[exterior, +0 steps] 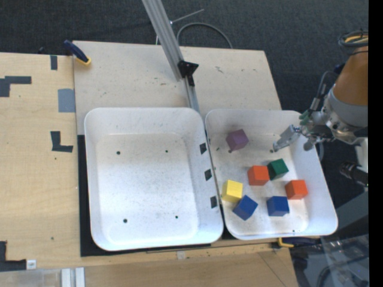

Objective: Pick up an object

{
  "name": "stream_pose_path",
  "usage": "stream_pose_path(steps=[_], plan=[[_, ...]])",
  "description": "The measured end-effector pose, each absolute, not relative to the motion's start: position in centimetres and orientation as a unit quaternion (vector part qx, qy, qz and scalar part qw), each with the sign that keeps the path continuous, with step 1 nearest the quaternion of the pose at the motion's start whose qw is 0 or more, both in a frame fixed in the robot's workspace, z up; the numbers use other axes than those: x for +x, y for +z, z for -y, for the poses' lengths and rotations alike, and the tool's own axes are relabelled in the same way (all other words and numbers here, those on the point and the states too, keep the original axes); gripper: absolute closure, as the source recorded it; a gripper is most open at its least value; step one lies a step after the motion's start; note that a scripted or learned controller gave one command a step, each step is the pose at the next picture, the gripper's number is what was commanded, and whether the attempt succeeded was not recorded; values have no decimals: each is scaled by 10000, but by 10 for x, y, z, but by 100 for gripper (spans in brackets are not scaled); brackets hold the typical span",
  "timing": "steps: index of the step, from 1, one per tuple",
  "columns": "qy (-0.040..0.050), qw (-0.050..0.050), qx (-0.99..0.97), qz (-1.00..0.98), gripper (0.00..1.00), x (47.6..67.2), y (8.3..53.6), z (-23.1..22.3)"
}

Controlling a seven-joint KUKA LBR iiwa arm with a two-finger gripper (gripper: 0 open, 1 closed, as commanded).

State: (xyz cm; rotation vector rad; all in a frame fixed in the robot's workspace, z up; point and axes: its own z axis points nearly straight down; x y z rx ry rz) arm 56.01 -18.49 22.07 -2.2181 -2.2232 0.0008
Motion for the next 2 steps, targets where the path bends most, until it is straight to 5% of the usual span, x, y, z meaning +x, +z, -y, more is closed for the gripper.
stream_pose_path(steps=[1, 2], plan=[[1, 6, -7064, 7078, 0, 560, 221, 185], [21, 29, -7065, 7078, 0, 562, 159, 178]])
